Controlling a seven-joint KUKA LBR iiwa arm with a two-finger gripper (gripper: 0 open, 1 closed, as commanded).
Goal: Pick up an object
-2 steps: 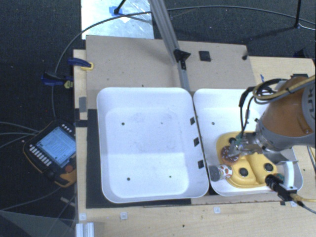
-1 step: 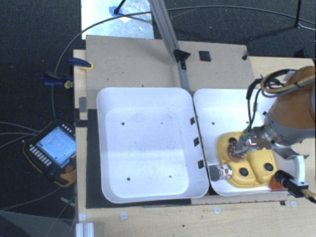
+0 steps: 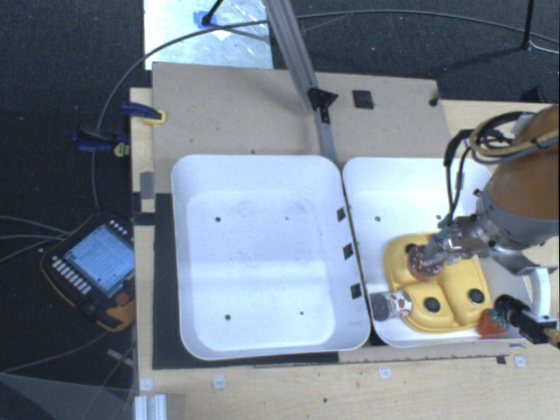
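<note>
In the right bin [image 3: 385, 191] lies a yellow, lumpy plastic toy [image 3: 442, 296] with dark round spots, near the front. A small silver and red object [image 3: 391, 304] rests at its left front corner. A small red-orange piece [image 3: 490, 324] lies at the toy's right front. My gripper [image 3: 432, 257] is down over the toy's back left part, right at its top surface, reaching in from the right. The wrist hides its fingertips.
The left bin [image 3: 258, 252] sits beside the right one, sharing a middle rim with black clips [image 3: 348, 250]. A metal pole [image 3: 293, 42] slants up behind the bins. A teach pendant [image 3: 94, 262] lies on the floor to the left. Cables loop over the arm.
</note>
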